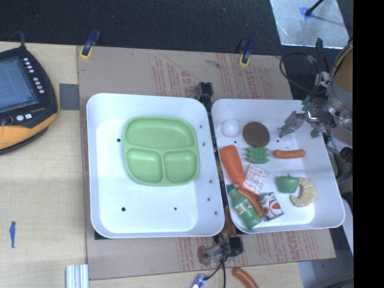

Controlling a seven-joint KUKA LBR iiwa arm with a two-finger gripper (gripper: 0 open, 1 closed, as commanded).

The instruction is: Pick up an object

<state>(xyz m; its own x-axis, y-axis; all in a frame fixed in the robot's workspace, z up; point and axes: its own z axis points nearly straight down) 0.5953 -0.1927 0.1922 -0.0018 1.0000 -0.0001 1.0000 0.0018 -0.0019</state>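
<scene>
The right bin [333, 216] holds several toy foods: a white ball [230, 127], a brown disc [256, 134], a green leafy piece [258, 155], a sausage [288, 154], a large orange carrot [232, 164], a red-and-white packet [254, 177], a green pepper [288, 183], a croissant [303, 192], a green bottle [245, 209] and a red carton [272, 206]. My gripper [299, 129] hangs over the bin's upper right part, above the sausage and right of the brown disc. It is open, with nothing between its fingers.
The left bin [105, 215] carries a green divided plate [161, 149]. A control pendant [21, 98] lies on the bench at far left. Blue clamps [90, 42] [245, 50] grip the board's far edge. Cables and an orange piece [245, 276] lie by the front edge.
</scene>
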